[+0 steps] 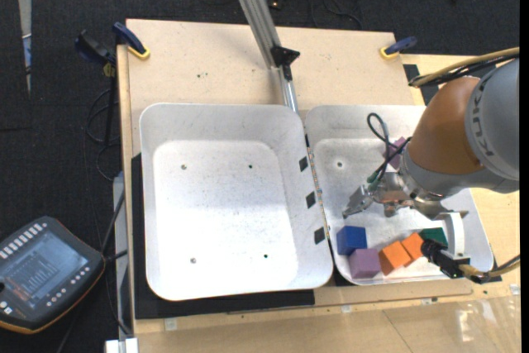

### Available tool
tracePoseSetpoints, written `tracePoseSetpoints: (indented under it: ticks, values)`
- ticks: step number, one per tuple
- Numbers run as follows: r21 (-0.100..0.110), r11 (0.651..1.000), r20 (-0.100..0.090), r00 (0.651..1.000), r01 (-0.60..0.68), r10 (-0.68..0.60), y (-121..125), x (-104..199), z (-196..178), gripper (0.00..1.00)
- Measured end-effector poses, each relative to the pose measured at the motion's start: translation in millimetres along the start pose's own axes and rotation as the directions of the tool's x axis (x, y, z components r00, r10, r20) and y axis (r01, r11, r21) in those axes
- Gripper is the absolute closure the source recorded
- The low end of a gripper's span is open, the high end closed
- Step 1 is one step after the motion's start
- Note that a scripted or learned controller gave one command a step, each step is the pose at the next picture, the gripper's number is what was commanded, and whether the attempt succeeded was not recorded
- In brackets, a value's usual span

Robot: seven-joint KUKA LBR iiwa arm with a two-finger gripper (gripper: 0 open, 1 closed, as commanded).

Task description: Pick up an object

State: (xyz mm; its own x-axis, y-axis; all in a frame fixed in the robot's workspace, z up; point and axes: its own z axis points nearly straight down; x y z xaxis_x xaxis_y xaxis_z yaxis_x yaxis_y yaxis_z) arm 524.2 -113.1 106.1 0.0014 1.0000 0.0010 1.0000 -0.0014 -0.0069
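Bench with two white bins; arm over the right-hand one.

Left bin (165, 178): bare floor. Right bin (331, 136): blue block (351, 240), purple block (364, 263), orange block (399, 253) and green block (432, 237), huddled at the near edge, likely where earlier tries left them. Gripper (364, 201): low, just above the blue block, seemingly poised for it; whether its fingers are parted or grip anything, I cannot tell. Arm (463, 136) enters from the right.
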Motion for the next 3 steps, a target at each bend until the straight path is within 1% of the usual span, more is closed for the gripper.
tracePoseSetpoints:
  ticks: [1, 2, 3]
  values:
    - [-0.008, 1.0, 0.001, 1.0, 0.0, 0.0, 2.4, 0.1, -14.0, 1.0]
    - [-0.013, 1.0, 0.002, 1.0, 0.004, -0.004, -4.6, 5.7, -68.2, 1.0]
    - [-0.015, 1.0, 0.003, 1.0, 0.004, -0.004, -2.5, 1.8, -130.8, 1.0]
